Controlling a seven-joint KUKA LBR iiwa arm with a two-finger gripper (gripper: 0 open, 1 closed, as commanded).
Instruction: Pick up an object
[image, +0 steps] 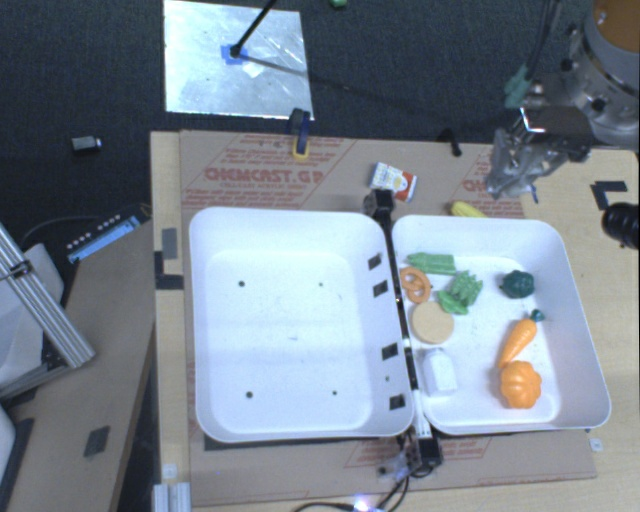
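Observation:
The right bin (570, 300) holds several small food toys: a green bean pod (431, 262), a pretzel (415, 284), a leafy green piece (461, 293), a tan round disc (433, 324), a white block (439, 373), a dark green broccoli (517, 284), a carrot (517, 339) and an orange pumpkin (520, 385). My gripper (512, 172) hangs above the bench beyond the right bin's far edge, away from all the toys. Nothing shows between its fingers.
The left bin (290, 320) lies beside the right one. A yellow banana-like toy (466, 210) and a small red-and-white packet (393, 180) lie on the cardboard behind the bins. A shiny metal sheet (238, 60) lies on the dark floor further back.

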